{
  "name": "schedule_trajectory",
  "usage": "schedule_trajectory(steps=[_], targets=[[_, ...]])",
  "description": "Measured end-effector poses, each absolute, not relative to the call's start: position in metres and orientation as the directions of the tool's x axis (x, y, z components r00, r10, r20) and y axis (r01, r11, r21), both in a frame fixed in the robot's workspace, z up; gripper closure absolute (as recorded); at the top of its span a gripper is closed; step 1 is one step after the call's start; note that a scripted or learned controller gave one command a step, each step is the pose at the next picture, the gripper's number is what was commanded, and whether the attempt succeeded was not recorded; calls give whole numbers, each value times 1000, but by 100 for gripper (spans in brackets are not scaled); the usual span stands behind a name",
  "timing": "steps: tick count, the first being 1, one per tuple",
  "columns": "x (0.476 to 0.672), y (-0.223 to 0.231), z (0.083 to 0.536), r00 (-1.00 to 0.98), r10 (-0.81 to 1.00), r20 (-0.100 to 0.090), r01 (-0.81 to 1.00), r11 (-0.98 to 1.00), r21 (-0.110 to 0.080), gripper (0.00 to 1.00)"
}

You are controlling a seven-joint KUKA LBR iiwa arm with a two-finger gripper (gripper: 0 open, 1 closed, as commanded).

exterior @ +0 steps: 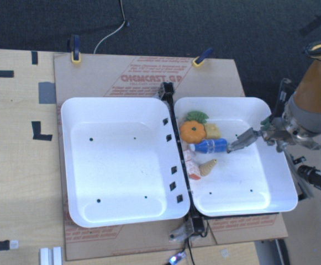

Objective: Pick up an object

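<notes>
While the approach step is judged to be in hand, the gripper [231, 146] is seen low in the right bin [259, 195], its tip just beside the blue bottle [211, 146]; whether it is released or clenched cannot be told. A short advance and closure are called for next.

Both bins, the left bin [116, 159] and the right bin [248, 192], appear as smooth white plastic with a slight sheen. They rest on a matt brown cardboard sheet [149, 76] printed in red. The surface [16, 164] looks like pale, matt wood. The orange object [193, 132] and the blue object [211, 146] appear as smooth plastic. The claw [235, 145] looks like dull grey metal.
</notes>
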State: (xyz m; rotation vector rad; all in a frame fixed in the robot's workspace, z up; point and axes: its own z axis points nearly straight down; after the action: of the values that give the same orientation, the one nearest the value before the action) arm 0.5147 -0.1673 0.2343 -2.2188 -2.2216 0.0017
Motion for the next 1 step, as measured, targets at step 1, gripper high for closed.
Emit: schedule_trajectory(steps=[1], targets=[[545, -168, 422, -4, 1000, -6, 1000, 4, 18, 0]])
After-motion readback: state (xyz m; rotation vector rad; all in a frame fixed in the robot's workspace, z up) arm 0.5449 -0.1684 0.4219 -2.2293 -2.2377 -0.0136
